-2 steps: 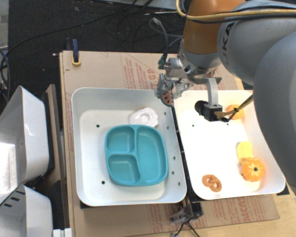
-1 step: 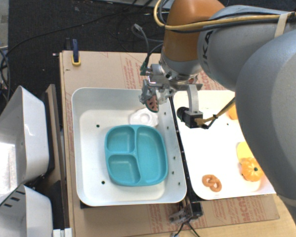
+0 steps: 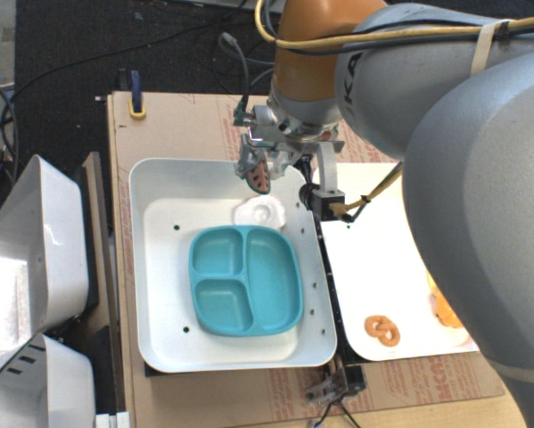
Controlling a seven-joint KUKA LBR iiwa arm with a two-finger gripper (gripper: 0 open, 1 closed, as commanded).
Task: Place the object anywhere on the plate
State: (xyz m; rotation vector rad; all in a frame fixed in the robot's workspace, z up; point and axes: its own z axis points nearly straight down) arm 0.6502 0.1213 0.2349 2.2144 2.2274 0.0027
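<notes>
Gripper [image 3: 258, 173] fingers clamped on small reddish item [image 3: 260, 181], above left bin's [image 3: 160, 239] back edge, behind teal plate [image 3: 245, 280].

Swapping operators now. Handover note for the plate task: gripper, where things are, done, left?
Gripper: above the far edge of the left bin, with a small reddish-brown object at its tip. I cannot tell whether the fingers are closed on it.
Plate: the teal three-compartment plate lies in the middle of the left bin. A small white object lies just beyond the plate's far rim, on the bin floor.
Right bin: a pretzel near the front, and an orange item partly hidden by the arm.
Done: nothing is on the plate yet.
Left: bring the object over the plate and release it there.
</notes>
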